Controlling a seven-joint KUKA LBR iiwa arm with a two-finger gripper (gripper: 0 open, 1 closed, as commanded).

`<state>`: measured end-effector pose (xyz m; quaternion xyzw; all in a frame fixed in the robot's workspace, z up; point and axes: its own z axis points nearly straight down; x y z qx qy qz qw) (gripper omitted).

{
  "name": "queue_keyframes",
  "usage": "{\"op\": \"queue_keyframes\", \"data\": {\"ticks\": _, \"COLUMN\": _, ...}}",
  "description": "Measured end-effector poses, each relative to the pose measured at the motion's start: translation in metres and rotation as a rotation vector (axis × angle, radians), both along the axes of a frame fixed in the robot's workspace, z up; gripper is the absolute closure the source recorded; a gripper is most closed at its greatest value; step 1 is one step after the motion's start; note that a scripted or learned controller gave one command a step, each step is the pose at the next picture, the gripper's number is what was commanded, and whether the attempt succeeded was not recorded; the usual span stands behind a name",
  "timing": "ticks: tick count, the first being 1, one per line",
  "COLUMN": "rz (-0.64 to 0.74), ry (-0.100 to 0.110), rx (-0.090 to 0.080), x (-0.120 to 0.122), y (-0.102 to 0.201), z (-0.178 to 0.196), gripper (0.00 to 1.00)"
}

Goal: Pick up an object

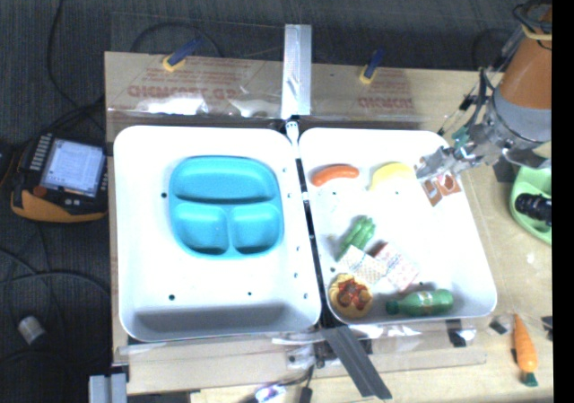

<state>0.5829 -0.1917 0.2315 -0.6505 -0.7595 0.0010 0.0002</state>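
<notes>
Reaching in from right | pincer (441,165) over right bin's (480,253) upper-right rim | clamped on small brown-white item (440,187)

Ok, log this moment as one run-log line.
gripper: over right bin upper right corner | grasp: unclear | items in right bin: hot dog, green bottle | blue tray: left bin

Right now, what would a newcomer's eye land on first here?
The bright blue divided tray in the middle of the left bin. Next, the right bin's toy food: an orange sausage, a green bottle. The gripper hangs over that bin's far right corner.
</notes>
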Motion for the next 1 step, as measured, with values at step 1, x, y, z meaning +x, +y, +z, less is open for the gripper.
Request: {"op": "queue_keyframes", "data": {"ticks": 1, "rz": 0.003, "ry": 0.002, "rx": 0.001, "x": 0.0006, "y": 0.0014, "z": 0.0081, "gripper": 1.00}}
